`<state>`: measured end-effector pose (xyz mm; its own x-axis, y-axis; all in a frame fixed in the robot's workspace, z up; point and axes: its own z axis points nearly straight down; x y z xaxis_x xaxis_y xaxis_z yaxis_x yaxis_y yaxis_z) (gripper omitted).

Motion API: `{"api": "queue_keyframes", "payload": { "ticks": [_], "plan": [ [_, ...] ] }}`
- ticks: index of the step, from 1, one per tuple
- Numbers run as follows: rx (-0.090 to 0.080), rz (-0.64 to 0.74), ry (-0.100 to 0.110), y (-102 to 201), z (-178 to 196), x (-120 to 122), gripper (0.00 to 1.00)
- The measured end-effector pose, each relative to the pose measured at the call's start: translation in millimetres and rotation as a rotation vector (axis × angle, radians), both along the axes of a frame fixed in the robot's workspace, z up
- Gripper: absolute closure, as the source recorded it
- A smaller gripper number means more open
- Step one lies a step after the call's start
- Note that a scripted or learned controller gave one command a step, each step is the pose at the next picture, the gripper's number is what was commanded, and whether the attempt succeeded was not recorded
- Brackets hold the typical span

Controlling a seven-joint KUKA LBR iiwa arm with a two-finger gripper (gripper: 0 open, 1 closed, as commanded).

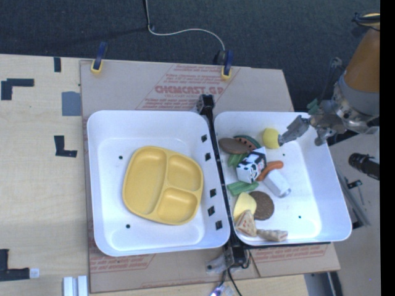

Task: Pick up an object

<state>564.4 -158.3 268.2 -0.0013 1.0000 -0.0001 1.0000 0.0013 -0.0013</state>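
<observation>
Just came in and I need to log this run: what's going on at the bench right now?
A grey KUKA arm reaches in from the right, its gripper hovering over the right bin, near a yellow ball. Nothing sits between its fingers, so no object is picked up yet. That bin holds a heap of small toy items, including a black-and-white cow-patterned block and a brown disc. The left bin holds a yellow divided tray.

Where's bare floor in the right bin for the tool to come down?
The right bin is bare on its right half, between the white cylinder and the right wall, under the tool. It is crowded on the left, from the yellow ball down to the crackers.
</observation>
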Motion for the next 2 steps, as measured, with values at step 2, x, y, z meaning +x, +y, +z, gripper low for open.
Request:
{"api": "queue_keyframes", "payload": {
  "ticks": [2],
  "plan": [
    [-0.002, -0.001, -0.003, 38, -166, 101, 0.0]
  ]
}}
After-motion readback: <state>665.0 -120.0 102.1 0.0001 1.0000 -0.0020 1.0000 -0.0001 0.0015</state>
